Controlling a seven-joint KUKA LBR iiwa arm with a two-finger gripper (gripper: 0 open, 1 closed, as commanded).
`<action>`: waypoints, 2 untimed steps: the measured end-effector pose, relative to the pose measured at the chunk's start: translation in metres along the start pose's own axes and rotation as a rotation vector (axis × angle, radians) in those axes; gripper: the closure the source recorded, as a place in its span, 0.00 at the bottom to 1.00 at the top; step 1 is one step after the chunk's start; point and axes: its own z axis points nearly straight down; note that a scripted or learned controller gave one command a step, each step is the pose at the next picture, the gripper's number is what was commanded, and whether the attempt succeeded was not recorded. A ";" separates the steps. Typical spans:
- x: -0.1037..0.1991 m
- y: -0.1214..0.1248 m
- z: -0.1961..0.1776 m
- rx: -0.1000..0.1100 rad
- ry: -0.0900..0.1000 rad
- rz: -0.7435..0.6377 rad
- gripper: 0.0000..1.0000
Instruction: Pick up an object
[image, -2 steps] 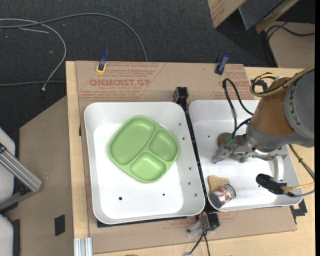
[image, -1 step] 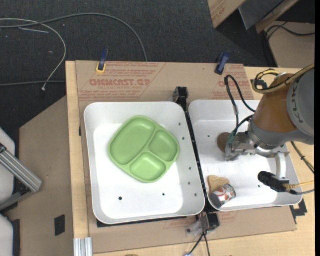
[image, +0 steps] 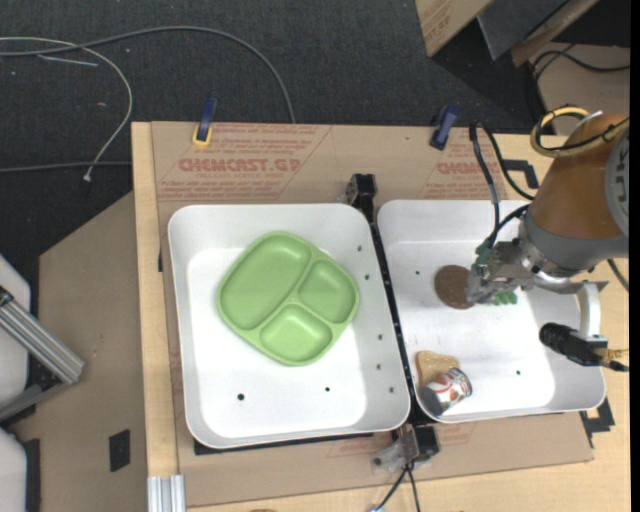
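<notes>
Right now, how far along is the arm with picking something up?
Done: the gripper is down in the right bin, beside the brown disc and a small green item. In hand: nothing visibly lifted; its grasp is hard to judge. Left: the grasp and lift. The can and the green divided plate sit untouched.

arm: cut off by right edge | gripper: tips too small and blurred to read | brown disc: right part hidden behind gripper | green item: mostly hidden under gripper, kind unclear | can: label too small to read
</notes>
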 end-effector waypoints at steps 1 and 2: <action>0.007 -0.006 -0.055 0.000 0.000 -0.001 1.00; 0.008 -0.005 -0.071 0.002 0.000 0.000 1.00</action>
